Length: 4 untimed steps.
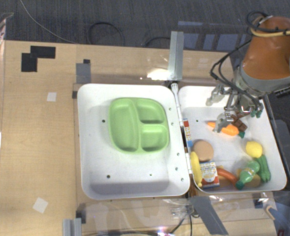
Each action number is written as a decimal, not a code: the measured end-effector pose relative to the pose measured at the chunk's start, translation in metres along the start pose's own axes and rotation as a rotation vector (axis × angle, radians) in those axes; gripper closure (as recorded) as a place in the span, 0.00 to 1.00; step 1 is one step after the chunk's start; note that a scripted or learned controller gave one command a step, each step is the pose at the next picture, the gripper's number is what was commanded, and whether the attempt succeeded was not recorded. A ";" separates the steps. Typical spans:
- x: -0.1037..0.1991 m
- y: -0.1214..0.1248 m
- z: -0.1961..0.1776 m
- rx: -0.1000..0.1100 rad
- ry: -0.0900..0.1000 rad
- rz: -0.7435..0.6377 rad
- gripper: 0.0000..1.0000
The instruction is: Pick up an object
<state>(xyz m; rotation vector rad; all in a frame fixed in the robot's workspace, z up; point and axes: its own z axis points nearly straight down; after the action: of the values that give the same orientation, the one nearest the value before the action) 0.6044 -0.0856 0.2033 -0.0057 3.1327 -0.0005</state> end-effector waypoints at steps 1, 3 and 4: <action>-0.034 -0.029 0.111 0.001 -0.004 -0.094 0.00; -0.012 -0.087 0.099 0.004 -0.016 -0.033 1.00; -0.030 0.005 0.115 -0.002 -0.005 0.224 1.00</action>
<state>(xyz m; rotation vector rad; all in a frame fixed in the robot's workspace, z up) 0.6351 -0.0807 0.0890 0.3446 3.1087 0.0044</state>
